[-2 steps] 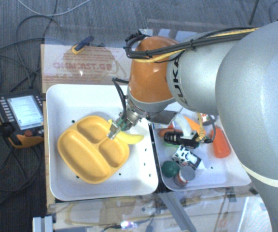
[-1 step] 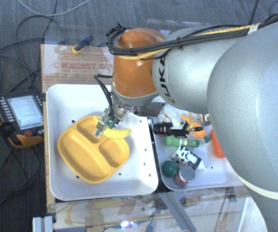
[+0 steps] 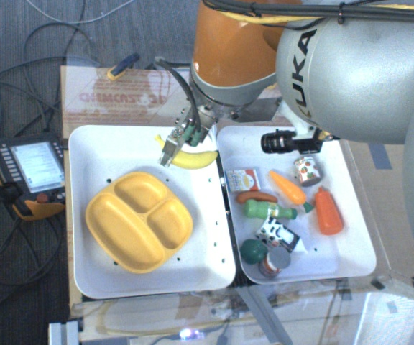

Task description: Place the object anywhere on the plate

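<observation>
The big grey arm point(image 3: 351, 56) is covering the top right part of the view and is hiding the far edge of the right bin point(image 3: 361, 254), so the things there are hard to make out. The gripper point(image 3: 171, 152) is small and blurred, and I cannot tell if it is grasping anything. It is hanging over the far part of the left bin point(image 3: 85, 264), just beyond the yellow plate point(image 3: 139, 220), with its tip pointing down toward the plate's far rim. The banana point(image 3: 196, 159) is lying on the bin floor, just beside the gripper and apart from the plate, near the wall between the bins. Its left end is partly hidden behind the gripper. Around the plate, open white floor is showing on the near and left sides. The right bin is holding a carrot point(image 3: 287, 186) and an orange bottle point(image 3: 328, 212), well apart from the plate.
</observation>
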You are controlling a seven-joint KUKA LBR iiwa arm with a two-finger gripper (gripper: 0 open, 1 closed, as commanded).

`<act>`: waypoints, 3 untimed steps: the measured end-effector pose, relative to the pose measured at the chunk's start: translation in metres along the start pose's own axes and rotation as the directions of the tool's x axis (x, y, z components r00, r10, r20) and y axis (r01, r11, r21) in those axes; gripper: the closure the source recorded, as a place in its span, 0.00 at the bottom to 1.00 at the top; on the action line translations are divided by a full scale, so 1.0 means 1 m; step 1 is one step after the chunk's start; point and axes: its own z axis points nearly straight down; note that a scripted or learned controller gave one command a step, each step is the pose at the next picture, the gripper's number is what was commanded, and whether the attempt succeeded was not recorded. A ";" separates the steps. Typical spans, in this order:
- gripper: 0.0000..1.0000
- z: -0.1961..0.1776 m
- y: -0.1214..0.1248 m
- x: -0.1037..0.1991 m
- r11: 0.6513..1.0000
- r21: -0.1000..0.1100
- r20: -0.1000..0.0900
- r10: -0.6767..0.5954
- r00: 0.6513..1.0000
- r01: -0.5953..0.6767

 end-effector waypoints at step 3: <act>1.00 0.060 0.016 -0.022 0.890 0.000 0.001 -0.456 0.890 0.456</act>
